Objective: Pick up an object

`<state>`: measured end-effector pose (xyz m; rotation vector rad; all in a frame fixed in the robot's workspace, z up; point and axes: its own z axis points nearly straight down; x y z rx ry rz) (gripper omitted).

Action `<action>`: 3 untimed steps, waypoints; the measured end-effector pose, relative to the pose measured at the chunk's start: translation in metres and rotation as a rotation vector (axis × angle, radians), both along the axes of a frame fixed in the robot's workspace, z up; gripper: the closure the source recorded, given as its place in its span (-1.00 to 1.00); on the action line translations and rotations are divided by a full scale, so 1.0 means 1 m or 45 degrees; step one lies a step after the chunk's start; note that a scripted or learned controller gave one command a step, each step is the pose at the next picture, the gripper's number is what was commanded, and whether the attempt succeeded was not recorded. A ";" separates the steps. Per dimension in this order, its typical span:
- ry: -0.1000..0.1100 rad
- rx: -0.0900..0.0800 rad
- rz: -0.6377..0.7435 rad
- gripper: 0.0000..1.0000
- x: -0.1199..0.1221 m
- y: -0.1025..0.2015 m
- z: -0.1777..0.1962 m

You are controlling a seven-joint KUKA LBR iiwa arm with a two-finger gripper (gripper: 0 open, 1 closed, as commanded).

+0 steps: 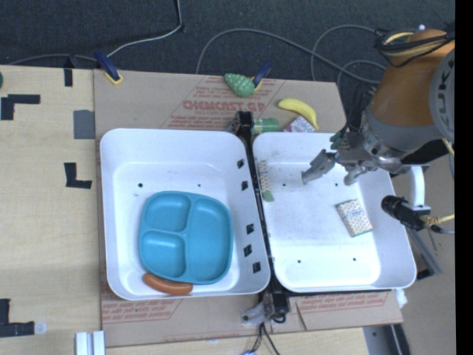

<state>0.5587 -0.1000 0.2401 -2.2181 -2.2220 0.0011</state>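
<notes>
Two white bins sit side by side: the left bin (118, 198) and the right bin (384, 272). One blue divided plate (186, 237) and one orange sausage (168, 285) lie in the left bin. One small patterned packet (354, 217), pale and rectangular with a fine checked print, lies flat in the right bin, just below and to the right of the gripper (334, 170). The gripper hovers over the right bin, fingers spread wide, holding nothing. One banana (298, 111) lies beyond the right bin.
</notes>
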 end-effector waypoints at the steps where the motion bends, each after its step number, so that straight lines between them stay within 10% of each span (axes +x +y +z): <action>1: 0.001 -0.002 -0.004 -1.00 -0.019 -0.081 -0.069; 2: -0.002 -0.002 0.000 -1.00 0.073 -0.107 -0.055; 3: -0.005 -0.002 -0.001 -1.00 0.026 -0.116 -0.153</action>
